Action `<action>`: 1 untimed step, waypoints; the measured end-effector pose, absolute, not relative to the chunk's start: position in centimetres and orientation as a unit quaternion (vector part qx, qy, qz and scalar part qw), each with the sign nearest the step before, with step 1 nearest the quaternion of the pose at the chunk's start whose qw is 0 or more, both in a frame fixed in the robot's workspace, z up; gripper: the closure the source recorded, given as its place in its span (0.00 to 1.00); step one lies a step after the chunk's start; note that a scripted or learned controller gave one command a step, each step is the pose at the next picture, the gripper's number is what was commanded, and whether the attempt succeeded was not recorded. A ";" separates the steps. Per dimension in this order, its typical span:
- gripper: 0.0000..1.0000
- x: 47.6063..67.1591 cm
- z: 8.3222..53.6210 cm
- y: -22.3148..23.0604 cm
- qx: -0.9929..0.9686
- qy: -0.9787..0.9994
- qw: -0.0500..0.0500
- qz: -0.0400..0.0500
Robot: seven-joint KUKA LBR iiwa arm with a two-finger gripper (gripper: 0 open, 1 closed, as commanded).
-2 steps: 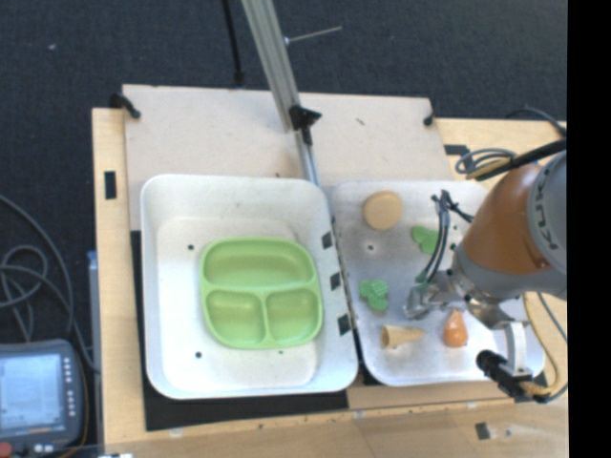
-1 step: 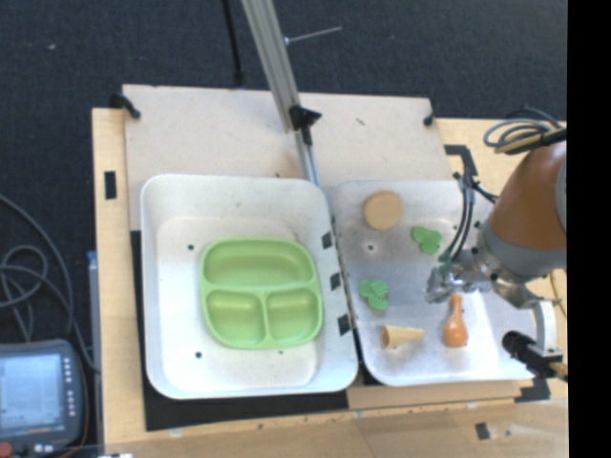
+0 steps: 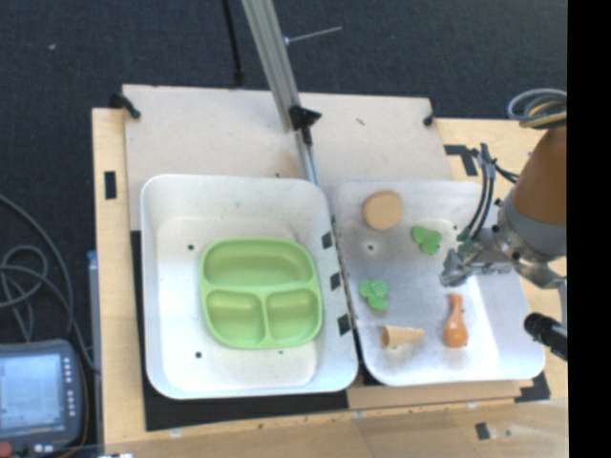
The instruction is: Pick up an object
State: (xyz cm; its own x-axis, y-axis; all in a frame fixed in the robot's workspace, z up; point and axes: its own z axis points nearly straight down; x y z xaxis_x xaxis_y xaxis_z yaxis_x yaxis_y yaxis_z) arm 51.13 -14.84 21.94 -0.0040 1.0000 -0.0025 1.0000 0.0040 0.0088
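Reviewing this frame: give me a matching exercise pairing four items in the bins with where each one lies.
Items:
1. green divided tray
2. tan round disc
3. orange piece
4. cone

Places:
A. right bin, far end
B. right bin, near edge, left of the orange piece
C. left bin, middle
D. right bin, near end, below the hand

Pairs: 1-C, 2-A, 3-D, 4-B

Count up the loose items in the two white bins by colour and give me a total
Green: 3, the divided tray in the left bin, plus two small green pieces in the right bin
Tan: 2, a round disc and a cone
Orange: 1, a small gourd-shaped piece
Total: 6
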 end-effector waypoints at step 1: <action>1.00 53.1 21.5 -9.1 0.704 0.710 0.000 0.001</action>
